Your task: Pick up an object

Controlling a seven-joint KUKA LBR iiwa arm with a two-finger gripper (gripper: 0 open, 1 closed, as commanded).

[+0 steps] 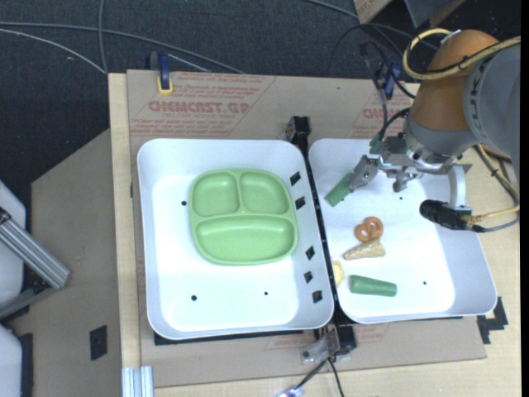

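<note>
My gripper (383, 170) hangs over the back part of the right bin (463, 279), below the arm's orange band. A small green piece (337, 194) shows just left of and below it, against a grey part of the gripper; I cannot tell whether it is held or lies on the bin floor. An orange pretzel-shaped ring (369, 227) lies in the bin's middle. A tan wedge (364, 251) sits right under the ring. A green cylinder (373, 286) lies near the bin's front edge.
The left bin (165, 288) holds a green divided plate (243, 216). Black clips line the wall between the bins (307, 222). A black cable end (442, 213) hangs from the arm over the right bin's right side.
</note>
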